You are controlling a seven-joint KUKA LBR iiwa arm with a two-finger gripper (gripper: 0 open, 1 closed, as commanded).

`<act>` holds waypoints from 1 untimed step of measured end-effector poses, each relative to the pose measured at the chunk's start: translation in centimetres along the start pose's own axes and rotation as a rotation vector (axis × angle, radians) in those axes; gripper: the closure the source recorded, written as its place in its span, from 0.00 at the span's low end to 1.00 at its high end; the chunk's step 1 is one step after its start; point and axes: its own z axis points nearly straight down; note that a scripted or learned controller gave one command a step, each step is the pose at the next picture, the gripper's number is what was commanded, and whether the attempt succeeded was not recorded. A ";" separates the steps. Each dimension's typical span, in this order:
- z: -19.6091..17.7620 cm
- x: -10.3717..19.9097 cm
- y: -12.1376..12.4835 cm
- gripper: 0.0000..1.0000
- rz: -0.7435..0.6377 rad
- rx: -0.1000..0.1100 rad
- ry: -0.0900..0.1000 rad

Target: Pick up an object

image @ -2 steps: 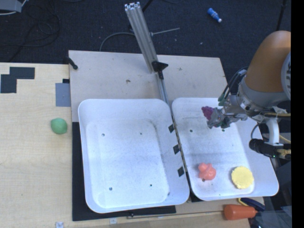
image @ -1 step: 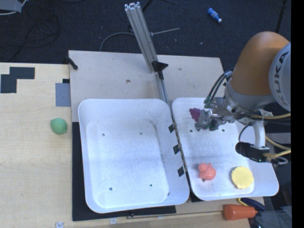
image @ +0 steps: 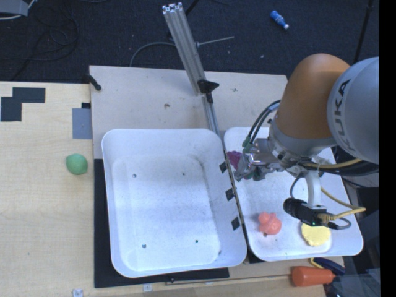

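Purple object [image: 234,159] just beside hand [image: 250,167]

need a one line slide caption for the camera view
KUKA arm's gripper low at the right bin's left edge by a purple object; pink and yellow objects lie nearer the front.

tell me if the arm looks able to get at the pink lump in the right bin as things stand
Probably yes. The pink lump lies in the open on the right bin floor, apart from the yellow piece, with nothing over it. The gripper is already above that bin, close by.
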 end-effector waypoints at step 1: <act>1.3 5.4 -0.6 1.00 0.000 0.000 0.000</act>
